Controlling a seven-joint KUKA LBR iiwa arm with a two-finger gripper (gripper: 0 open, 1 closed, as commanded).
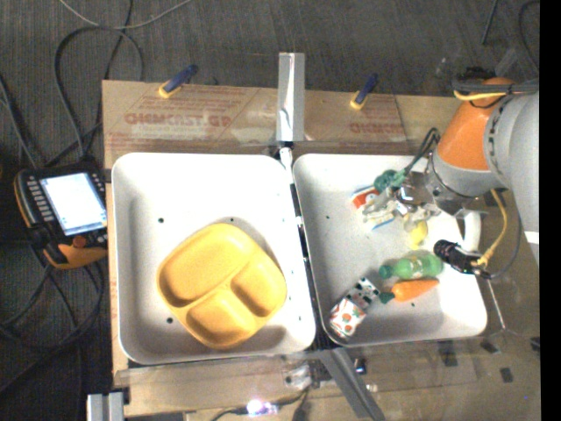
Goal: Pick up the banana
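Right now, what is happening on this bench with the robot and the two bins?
The grey arm reaches in from the right, and its gripper is low in the right bin, over a small cluster of toys near the bin's far side. A yellow piece, likely the banana, lies just below the gripper; whether it is gripped is not clear. A green bottle, a carrot and a small carton lie nearer the front. The left bin holds a yellow divided plate.
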